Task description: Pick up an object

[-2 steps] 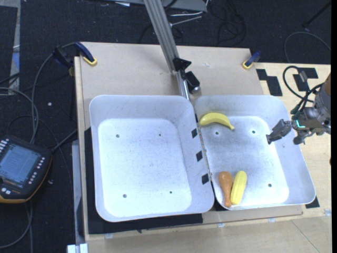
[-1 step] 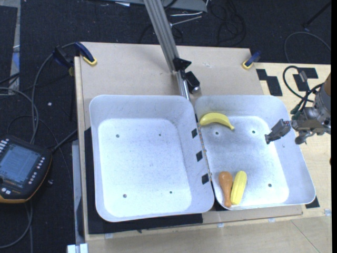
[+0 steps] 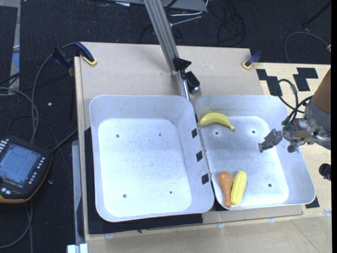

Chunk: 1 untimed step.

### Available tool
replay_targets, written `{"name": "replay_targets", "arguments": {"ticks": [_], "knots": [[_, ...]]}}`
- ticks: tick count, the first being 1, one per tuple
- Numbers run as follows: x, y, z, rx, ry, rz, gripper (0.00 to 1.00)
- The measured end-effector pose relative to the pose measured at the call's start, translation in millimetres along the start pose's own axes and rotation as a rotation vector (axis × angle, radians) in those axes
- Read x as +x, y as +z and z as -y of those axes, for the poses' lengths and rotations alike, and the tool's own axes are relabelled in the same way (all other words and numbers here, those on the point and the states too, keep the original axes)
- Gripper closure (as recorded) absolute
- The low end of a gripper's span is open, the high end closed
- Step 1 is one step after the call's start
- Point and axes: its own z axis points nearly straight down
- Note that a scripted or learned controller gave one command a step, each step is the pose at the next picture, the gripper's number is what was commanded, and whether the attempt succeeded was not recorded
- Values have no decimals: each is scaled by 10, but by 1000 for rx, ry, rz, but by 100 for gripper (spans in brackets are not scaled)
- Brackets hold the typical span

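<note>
Tool [image 3: 269, 141] hangs over the right bin [image 3: 295, 165] near its right edge, holding nothing; whether it is wide or narrow I cannot tell. A banana [image 3: 216, 120] lies by the bin's far left corner, and a corn cob [image 3: 238, 187] touches a carrot [image 3: 226, 187] at the near left corner. I judge the banana the better target, since it lies apart; come straight down across its middle.

No text, label or number is legible on anything here.
</note>
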Motion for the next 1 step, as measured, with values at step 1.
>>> {"name": "replay_targets", "arguments": {"ticks": [1], "knots": [[-17, 446, -58, -1, -1, 0, 0]]}}
